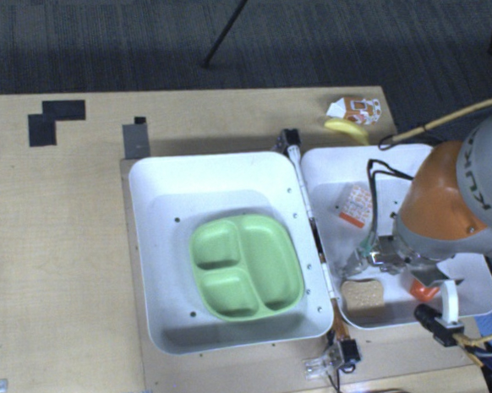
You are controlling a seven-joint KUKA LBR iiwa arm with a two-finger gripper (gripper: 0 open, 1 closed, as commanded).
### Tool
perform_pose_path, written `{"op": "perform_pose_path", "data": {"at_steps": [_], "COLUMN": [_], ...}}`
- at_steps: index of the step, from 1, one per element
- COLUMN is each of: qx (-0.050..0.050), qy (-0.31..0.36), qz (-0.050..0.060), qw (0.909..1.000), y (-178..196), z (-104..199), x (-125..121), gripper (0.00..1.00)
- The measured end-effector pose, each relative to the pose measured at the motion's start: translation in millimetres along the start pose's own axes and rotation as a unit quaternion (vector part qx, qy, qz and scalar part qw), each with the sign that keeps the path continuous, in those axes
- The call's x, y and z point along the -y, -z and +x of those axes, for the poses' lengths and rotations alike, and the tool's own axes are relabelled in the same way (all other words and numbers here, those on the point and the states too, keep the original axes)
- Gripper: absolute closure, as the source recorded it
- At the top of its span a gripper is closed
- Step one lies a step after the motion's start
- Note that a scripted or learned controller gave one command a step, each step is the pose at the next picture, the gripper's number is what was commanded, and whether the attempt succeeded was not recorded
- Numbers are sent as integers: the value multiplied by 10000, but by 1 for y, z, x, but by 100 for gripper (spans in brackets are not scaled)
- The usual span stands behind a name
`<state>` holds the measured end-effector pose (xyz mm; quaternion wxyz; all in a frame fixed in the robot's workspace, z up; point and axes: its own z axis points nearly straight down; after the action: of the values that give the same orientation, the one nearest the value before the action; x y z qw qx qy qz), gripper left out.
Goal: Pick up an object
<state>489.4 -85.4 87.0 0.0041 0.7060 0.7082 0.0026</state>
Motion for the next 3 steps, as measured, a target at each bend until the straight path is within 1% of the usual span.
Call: {"op": "perform_pose_path", "data": {"at_steps": [1, 2, 3], "qx": [-1, 9, 0], "qy": [11, -3, -5], "qz": [-27, 5, 13], "qw": [10000, 10000, 10000], "y": [11, 0, -1], "z": [0, -89, -89], "x": [-2, -18, -17], "gripper": [100, 100, 0]}}
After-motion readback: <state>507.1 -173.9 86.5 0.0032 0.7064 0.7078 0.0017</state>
